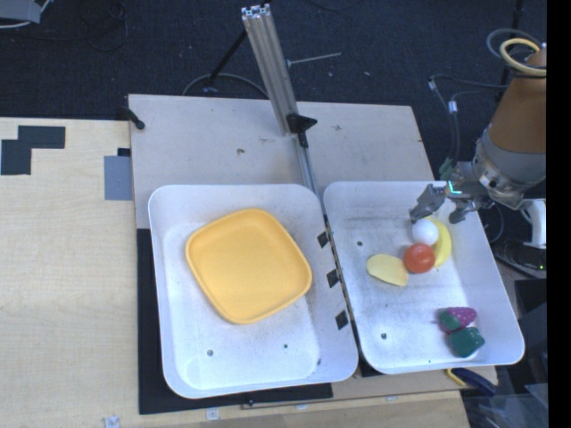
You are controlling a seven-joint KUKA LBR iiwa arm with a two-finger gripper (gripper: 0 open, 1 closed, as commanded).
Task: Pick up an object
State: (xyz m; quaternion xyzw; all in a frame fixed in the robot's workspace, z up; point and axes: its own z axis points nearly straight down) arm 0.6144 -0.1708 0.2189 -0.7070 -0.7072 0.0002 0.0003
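The right bin [393, 346] holds a white ball [426, 232], a red ball [419, 259], a yellow banana [442, 247], a pale yellow piece [387, 269], a purple piece [458, 316] and a dark green piece [465, 341]. My gripper [443, 202] hangs over the bin's back right part, just above and behind the white ball. Its two fingers are spread apart and nothing is between them.
A yellow square plate [248, 264] lies in the left bin [232, 373]. An aluminium post [272, 61] rises behind the bins. The grey arm with its orange band [522, 114] comes in from the right edge.
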